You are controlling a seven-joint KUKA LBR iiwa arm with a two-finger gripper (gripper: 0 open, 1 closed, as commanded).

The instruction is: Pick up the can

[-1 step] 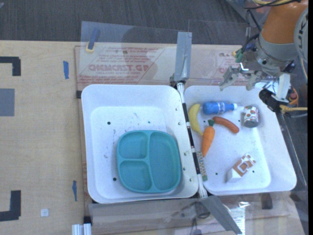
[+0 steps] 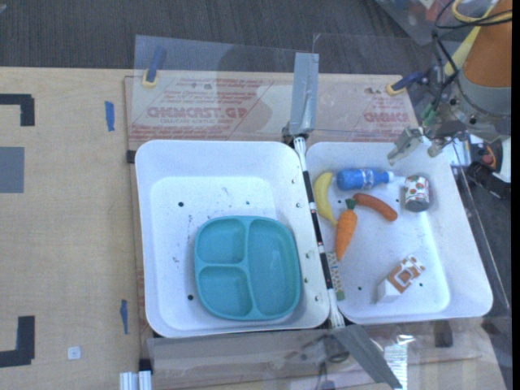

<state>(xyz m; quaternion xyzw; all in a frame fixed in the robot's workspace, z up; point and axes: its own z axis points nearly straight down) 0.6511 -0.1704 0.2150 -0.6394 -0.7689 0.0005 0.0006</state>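
Gripper [image 2: 420,140] is hanging over the back edge of the right bin [image 2: 463,299], fingers look spread apart with nothing between them, so no grab yet. Going front to back in that bin: a small carton [image 2: 401,275] lies near the front, then a carrot [image 2: 345,231] beside the divider, a sausage [image 2: 376,205], a banana [image 2: 324,195], and a blue bottle [image 2: 362,177] toward the back. The can [image 2: 416,192] is lying tipped over just right of the sausage, with its long axis running roughly front to back. It sits just in front of the fingers and a touch below them, so my guess is the arm only needs a short drop toward the front. Left bin [image 2: 154,242] has a teal plate [image 2: 246,268].
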